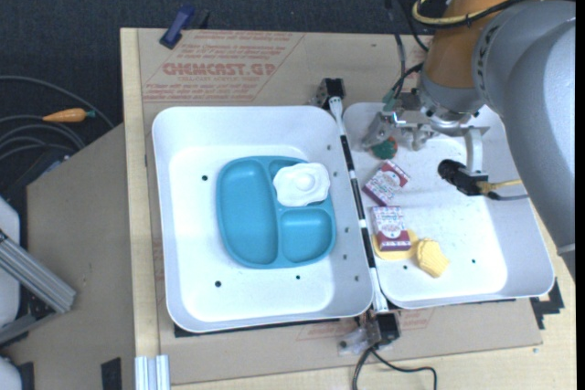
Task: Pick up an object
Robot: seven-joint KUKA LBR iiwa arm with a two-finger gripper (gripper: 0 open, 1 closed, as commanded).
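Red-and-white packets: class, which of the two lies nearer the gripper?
The tilted packet just below the gripper; the other packet lies beside the yellow piece.

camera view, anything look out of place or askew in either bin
Nothing looks spilled or broken. In the left bin, a white piece sits on the blue divided tray, covering its far right corner rather than lying in a compartment. In the right bin, the upper packet and lower packet lie tilted at different angles.
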